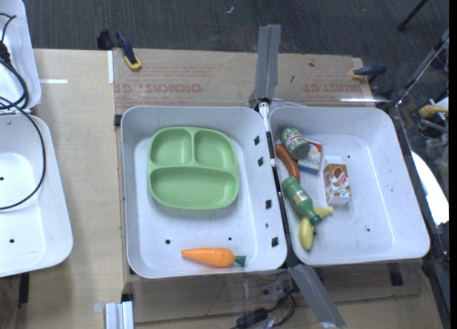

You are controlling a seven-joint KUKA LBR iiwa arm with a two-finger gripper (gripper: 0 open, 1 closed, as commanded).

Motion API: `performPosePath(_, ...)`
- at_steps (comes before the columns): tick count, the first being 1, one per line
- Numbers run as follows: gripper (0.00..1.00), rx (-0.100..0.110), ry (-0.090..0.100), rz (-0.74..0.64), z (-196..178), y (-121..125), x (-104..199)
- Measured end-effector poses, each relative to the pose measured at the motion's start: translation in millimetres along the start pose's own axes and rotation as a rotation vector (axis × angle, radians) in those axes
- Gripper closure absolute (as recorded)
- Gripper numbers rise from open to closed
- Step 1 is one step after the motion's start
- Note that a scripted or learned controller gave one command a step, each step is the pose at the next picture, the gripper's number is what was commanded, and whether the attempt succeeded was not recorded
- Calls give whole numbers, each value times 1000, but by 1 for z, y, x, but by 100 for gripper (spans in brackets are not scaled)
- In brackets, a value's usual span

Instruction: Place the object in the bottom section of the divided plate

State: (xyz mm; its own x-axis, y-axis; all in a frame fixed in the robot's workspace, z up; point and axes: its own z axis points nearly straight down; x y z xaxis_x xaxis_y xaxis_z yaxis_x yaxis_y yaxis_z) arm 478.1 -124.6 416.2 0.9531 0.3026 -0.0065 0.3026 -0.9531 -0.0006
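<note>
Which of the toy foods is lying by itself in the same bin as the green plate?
The orange carrot. It lies alone below the green divided plate in the left bin, while the hot dog, bottle, banana, can and carton cluster in the right bin.

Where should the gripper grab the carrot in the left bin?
Grip the carrot across its thick orange middle, coming straight down from above. It lies flat, long axis left to right, green top pointing right, so close the fingers front-to-back across it. The bin's front wall sits close, so watch the near finger.
</note>
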Motion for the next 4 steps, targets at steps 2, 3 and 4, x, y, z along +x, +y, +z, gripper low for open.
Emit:
performPosePath(2,100,1,0,102,41,92,-29)
performPosePath(3,100,1,0,101,41,92,-29)
performPosePath(4,100,1,1,102,37,93,-29)
